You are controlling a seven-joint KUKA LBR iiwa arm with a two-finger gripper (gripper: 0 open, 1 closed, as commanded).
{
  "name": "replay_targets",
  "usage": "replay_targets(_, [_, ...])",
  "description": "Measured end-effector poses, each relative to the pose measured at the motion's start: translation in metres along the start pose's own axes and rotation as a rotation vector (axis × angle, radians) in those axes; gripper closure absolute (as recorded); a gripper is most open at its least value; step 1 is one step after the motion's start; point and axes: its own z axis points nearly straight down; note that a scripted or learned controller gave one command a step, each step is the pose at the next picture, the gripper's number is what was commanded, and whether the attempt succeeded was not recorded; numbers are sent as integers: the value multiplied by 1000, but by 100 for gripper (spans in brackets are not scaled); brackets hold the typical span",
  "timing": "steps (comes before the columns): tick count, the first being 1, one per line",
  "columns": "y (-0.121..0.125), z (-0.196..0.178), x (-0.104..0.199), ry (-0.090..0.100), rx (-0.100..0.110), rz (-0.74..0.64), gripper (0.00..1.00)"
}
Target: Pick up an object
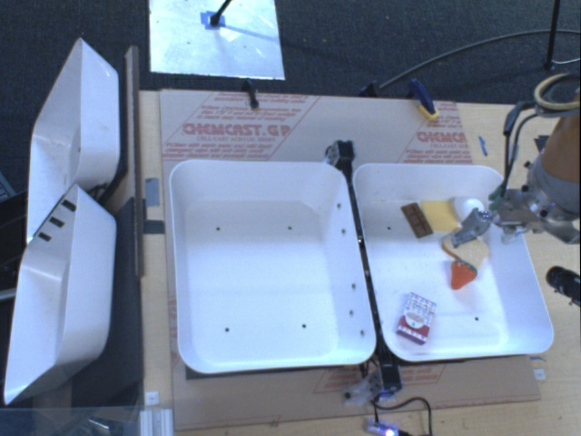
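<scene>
Lying slantwise, brown bar (417, 219), long axis upper-left to lower-right

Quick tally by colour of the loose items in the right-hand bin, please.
Brown: 1, the brown bar
Yellow: 1, the yellow block
Orange-red: 1, the orange-red piece
Red and white: 1, the red and white packet
Tan: 1, the tan piece, partly under the gripper
Total: 5
</scene>
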Motion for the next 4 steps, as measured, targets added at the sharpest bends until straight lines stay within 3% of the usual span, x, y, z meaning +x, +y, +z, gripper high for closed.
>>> replay_targets(1, [1, -3, 0, -1, -7, -1, 0])
replay_targets(3, [-3, 117, -11, -1, -4, -1, 0])
replay_targets(4, [-1, 120, -12, -3, -12, -1, 0])
